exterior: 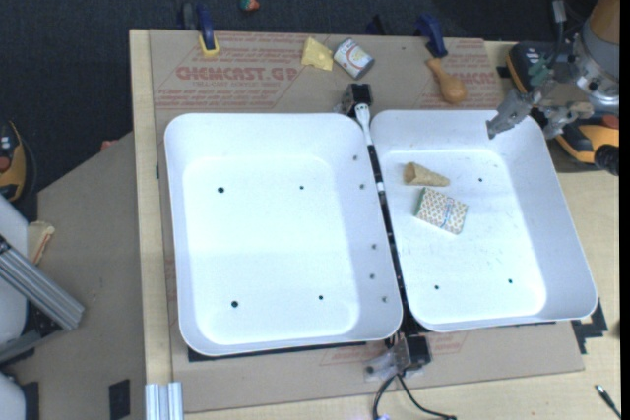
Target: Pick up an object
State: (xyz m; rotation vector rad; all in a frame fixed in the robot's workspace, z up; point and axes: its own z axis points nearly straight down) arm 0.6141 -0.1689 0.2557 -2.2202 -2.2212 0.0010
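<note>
Camera view, gripper: we see the grey two-finger gripper (504, 120) hanging over the far right corner of the right-hand shallow white bin (551, 280); we cannot tell how it is set, and nothing shows in it.
Camera view, right bin: we find a tan wedge-shaped block (425, 175) and, just beside it, a pale speckled square pad (440, 210), both well apart from the gripper.
Camera view, left bin: the left-hand shallow white bin (197, 241) sits alongside.
Camera view, board beyond: a yellow wedge (317, 54), a small printed box (353, 59), perhaps a wooden pear-shaped piece (448, 81).
</note>
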